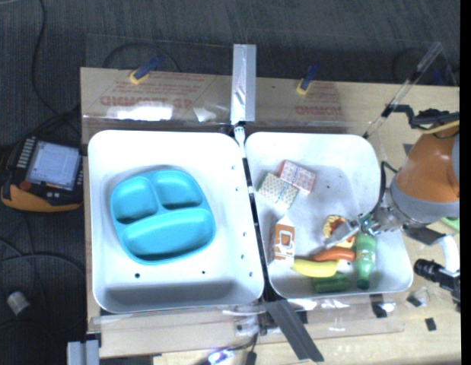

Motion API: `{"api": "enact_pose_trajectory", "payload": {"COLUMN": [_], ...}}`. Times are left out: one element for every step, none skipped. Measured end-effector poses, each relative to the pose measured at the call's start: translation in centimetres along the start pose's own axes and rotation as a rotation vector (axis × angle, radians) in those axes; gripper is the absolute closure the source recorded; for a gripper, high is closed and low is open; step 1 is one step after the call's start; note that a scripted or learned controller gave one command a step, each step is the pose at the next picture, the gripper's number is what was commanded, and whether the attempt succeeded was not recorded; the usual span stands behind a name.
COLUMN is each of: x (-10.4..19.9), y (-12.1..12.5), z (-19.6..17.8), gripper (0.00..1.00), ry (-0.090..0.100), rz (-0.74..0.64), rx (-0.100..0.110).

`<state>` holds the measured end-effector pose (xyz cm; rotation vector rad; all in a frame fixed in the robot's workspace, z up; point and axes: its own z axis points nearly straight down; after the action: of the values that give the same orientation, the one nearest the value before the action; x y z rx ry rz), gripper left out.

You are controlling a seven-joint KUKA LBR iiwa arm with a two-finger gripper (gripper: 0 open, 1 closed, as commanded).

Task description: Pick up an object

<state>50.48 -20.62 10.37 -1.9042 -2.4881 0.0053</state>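
Camera view, looking down at a slant. Gripper [364,225] low at right edge of right bin [357,147], tips among the cluttered items; finger spacing impossible to tell, nothing seen clamped between them. Just beside the tips: green bottle [364,258] upright-ish, small yellow-red packet [335,226], orange carrot-like piece [338,254]. Below those, yellow banana [315,268] touching a dark green item [329,284], shape unclear. Orange-white carton [283,242] near the bin's left wall. Two patterned blocks [288,182] touching each other, further up, well apart from the gripper. Grey wrist with orange band [431,166] cut off at right. Left bin [106,147]: blue divided tray [163,213], three compartments. Wooden bench [174,90] under clear sheeting, two yellow-blue clips [144,70] at far edge. Dark carpet [83,14] around; handheld pendant [45,172] on floor at left, cables trailing.
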Motion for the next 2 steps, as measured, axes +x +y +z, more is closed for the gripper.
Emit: {"api": "enact_pose_trajectory", "payload": {"x": [0.17,0.17], "y": [-0.02,-0.02], "z": [-0.51,-0.51], "gripper": [1.0,0.0], "ry": [0.006,0.006], "rz": [-0.001,-0.001], "rx": [0.005,0.005]}}
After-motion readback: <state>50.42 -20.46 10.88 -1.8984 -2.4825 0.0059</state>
